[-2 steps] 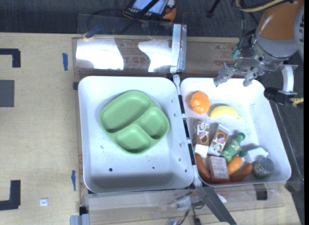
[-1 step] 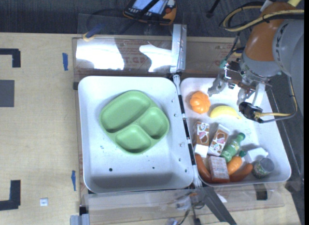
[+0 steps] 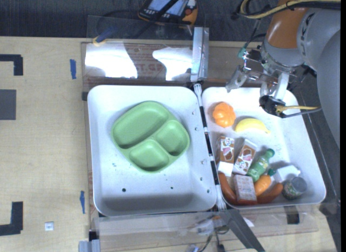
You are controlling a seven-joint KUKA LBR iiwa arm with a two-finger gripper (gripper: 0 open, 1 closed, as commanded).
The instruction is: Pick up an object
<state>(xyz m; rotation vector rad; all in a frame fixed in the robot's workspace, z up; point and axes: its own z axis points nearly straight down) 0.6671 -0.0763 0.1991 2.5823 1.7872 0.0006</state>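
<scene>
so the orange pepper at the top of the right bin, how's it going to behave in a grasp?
The orange pepper looks rounded and glossy, so it may slip between the fingers. It probably rolls if nudged, perhaps toward the banana lying just beside it. It looks like toy food, so likely light and rigid.
</scene>
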